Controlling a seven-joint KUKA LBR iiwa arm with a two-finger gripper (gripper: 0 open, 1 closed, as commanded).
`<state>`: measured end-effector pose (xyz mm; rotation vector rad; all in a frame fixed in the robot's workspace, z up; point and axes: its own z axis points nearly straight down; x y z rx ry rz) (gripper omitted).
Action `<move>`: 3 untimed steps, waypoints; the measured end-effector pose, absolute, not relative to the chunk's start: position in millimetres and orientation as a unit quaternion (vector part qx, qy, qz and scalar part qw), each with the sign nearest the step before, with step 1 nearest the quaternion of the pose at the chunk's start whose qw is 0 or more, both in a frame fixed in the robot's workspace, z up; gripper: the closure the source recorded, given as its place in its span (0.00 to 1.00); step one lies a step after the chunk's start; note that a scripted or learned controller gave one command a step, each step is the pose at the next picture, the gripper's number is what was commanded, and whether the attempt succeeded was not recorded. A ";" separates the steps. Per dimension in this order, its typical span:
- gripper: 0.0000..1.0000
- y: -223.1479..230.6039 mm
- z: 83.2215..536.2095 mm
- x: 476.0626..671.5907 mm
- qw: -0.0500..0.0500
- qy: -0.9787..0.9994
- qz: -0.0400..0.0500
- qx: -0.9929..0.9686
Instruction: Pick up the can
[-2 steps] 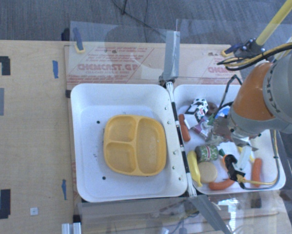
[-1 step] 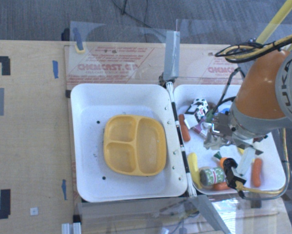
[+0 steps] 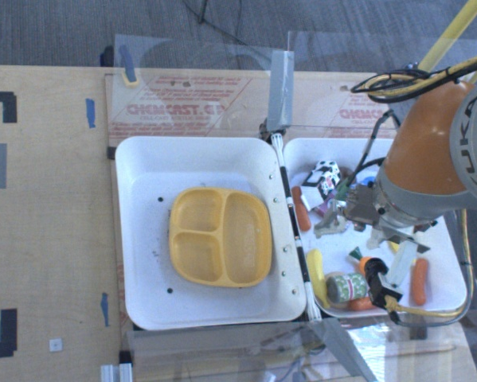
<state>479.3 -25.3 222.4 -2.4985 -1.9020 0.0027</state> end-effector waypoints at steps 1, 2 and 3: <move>0.00 -79.9 303.5 486.6 0.000 -0.585 0.001 -0.811; 0.00 -37.3 183.6 504.7 0.001 -0.579 0.001 -0.815; 0.00 -117.8 88.0 500.3 -0.003 -0.544 -0.003 -0.839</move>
